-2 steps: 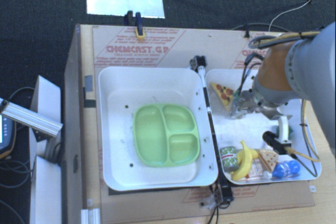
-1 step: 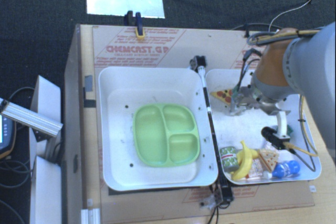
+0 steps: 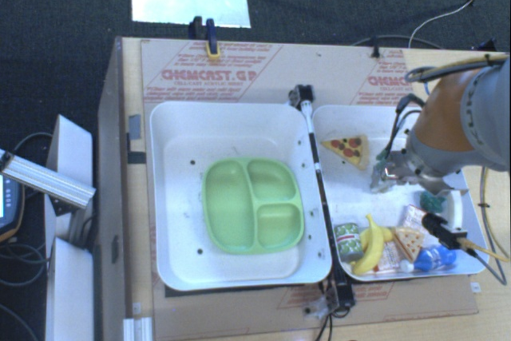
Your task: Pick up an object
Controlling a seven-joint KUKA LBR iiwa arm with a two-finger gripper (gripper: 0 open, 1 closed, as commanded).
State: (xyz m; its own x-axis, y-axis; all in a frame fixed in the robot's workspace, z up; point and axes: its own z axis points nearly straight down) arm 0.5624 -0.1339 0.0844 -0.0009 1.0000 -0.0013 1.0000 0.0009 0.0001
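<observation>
The pizza slice lay alone in the right bin, apart from the banana clutter. The pincer hovered just beside it, jaw width indiscernible; best to centre over the slice before descending.

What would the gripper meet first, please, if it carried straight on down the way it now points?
Probably the bare white floor of the right bin; the gripper points down just right of the toy pizza slice, though depth is unclear.

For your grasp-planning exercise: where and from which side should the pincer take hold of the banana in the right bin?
Grip the banana across its narrow middle, coming straight down from above. It lies flat, curved, and other items crowd its lower end, so the upper half looks freer for the pincer.
</observation>
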